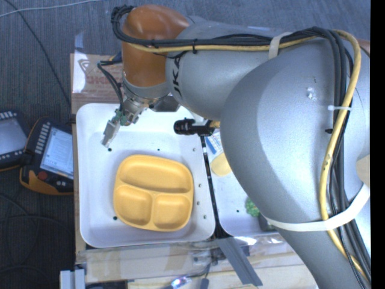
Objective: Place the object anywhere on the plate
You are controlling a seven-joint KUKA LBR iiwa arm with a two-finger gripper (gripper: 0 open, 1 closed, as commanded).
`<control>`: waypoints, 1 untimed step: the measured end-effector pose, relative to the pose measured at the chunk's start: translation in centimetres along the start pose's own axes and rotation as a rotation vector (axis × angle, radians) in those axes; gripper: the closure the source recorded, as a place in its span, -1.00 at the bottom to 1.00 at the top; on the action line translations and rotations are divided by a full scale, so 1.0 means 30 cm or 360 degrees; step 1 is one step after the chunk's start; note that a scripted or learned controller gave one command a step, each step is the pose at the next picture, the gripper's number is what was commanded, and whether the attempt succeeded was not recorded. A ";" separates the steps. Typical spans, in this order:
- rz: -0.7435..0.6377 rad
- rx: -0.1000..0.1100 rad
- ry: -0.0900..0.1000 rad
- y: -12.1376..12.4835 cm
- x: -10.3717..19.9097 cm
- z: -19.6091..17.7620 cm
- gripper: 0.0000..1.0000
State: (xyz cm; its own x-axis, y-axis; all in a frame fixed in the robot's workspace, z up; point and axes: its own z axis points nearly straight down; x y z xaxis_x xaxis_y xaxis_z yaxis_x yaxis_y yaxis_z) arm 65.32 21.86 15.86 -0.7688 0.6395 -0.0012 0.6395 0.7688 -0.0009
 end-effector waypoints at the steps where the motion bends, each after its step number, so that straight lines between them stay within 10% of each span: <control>1: -0.0289 0.0000 0.0003 -0.225 0.266 -0.027 -1.00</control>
State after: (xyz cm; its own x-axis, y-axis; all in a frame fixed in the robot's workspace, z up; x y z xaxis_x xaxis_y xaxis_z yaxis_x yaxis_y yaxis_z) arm 54.86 21.77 16.67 -0.8715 0.4904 0.0011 0.4904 0.8715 -0.0008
